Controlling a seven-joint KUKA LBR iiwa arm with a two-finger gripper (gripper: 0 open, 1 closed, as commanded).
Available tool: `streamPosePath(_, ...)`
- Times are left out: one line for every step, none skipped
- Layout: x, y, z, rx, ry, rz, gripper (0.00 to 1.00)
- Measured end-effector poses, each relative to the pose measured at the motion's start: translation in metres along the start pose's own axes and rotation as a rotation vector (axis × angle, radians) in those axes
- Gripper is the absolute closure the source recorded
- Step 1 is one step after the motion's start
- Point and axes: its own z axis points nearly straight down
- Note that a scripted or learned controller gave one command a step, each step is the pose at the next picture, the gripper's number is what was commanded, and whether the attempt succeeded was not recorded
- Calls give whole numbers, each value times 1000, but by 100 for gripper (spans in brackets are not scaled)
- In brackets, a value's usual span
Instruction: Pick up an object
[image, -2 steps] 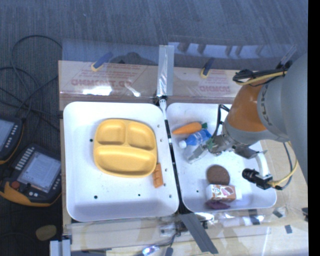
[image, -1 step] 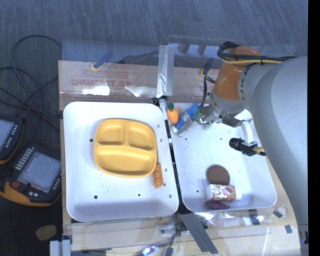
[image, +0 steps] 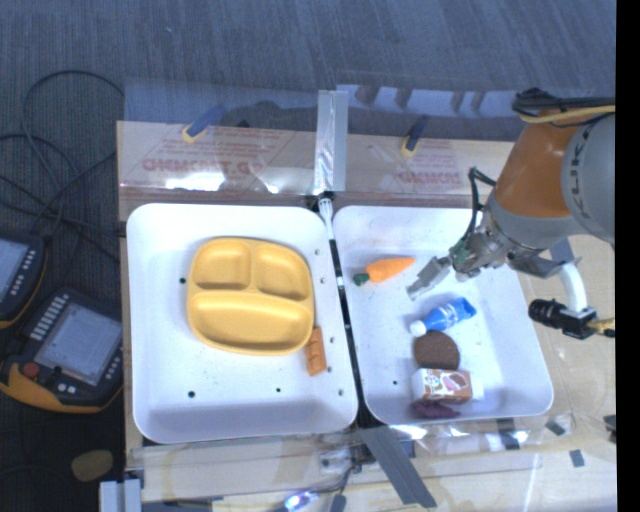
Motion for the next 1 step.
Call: streamPosePath(-4, 84, 72, 1, 1, 73, 0)
